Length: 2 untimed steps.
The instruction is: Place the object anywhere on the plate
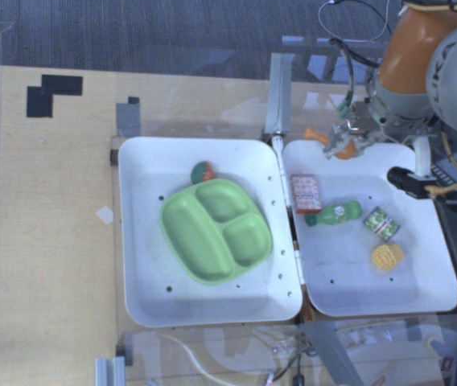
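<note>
A green plate [216, 230] with three compartments lies in the left bin [144, 296]. A small red and green object [203, 171] rests against the plate's far rim. My gripper [344, 137] hangs over the far edge of the right bin [434, 292], right above an orange object [344, 153]. Another orange bit [315, 137] pokes out to the gripper's left; it may be the same object. The gripper hides what lies between the two orange parts.
The right bin holds a red and white packet [305, 191], a green bottle [335, 214], a small green box [380, 223] and a round yellow piece [387, 256]. A ridge [289, 223] where the rims meet divides the bins. The arm's orange band [409, 51] looms at the upper right.
</note>
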{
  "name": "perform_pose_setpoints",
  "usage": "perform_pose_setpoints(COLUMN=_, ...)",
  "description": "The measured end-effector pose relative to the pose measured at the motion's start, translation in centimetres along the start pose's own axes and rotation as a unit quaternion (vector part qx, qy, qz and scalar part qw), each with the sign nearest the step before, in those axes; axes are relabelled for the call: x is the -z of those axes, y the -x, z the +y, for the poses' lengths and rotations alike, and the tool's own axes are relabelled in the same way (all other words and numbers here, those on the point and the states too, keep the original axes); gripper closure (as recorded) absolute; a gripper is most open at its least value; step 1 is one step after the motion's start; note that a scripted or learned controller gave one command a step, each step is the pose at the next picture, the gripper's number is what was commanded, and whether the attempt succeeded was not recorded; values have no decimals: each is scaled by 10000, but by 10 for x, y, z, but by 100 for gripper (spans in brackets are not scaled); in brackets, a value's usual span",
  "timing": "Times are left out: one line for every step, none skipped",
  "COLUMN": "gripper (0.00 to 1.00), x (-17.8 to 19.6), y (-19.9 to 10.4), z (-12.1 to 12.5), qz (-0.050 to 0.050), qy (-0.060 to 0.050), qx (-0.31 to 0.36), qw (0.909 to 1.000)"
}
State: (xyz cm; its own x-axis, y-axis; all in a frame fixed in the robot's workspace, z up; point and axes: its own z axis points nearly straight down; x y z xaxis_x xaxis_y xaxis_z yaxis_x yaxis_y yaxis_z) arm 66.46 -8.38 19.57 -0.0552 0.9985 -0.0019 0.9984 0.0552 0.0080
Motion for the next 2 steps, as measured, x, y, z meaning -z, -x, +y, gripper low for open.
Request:
perform_pose_setpoints(gripper=100, x=-10, y=-58, z=-14, qz=11, qy=-19, qx=275, qw=9996)
perform_pose_setpoints(gripper=100, x=-10, y=-142, z=-64, qz=15, qy=-22, qx=-168, qw=9999)
